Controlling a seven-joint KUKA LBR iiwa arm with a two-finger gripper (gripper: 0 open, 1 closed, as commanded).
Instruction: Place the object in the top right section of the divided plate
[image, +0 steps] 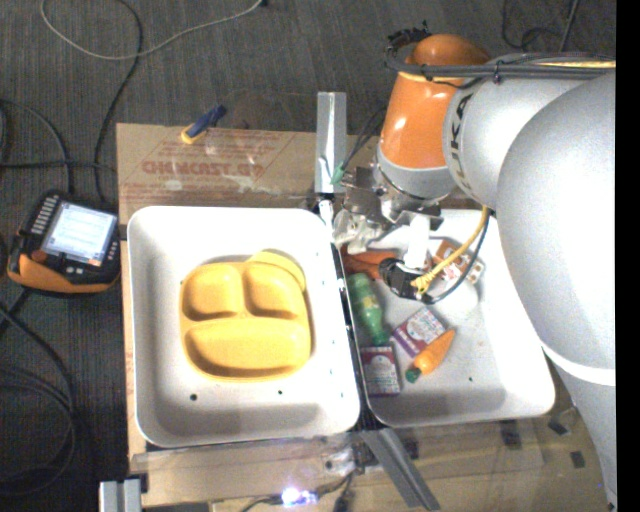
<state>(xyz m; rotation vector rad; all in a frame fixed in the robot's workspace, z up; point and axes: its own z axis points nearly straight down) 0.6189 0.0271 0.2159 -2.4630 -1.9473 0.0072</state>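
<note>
A yellow divided plate lies in the left white bin, with its top right section bare. My gripper hangs low over the far left corner of the right bin, just past the wall between the bins. Below it lies an orange item, partly hidden by the wrist. Further toward the front are a green bottle, a purple packet, a toy carrot and a dark red packet.
The arm's grey body covers the right side of the right bin. Yellow and black cables hang from the wrist. A teach pendant sits left of the bins. A metal post stands behind the gripper, on a cardboard sheet.
</note>
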